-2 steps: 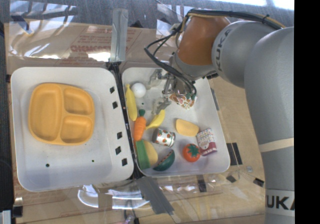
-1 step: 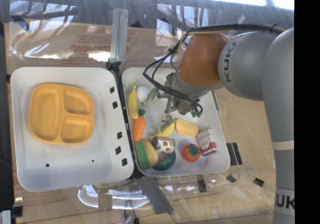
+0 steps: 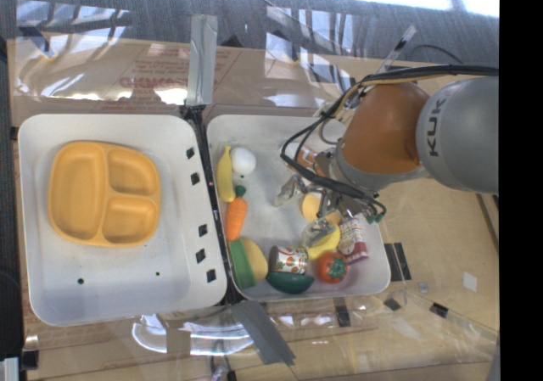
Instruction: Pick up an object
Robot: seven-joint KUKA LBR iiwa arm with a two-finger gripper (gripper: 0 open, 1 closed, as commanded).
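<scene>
The gripper (image 3: 321, 220) is seen lowered into the right-hand shallow white bin (image 3: 263, 129), directly over a small yellow rounded toy (image 3: 325, 241); whether anything is gripped cannot be told. Just below it, a red toy tomato (image 3: 331, 268) and a small printed can (image 3: 290, 260) are found. Further left, a yellow banana (image 3: 224, 174), a white egg (image 3: 243, 161) and an orange carrot (image 3: 236, 216) are lined along the bin wall. Well apart, a yellow divided plastic plate (image 3: 103, 193) is held in the left-hand white bin (image 3: 34, 286).
</scene>
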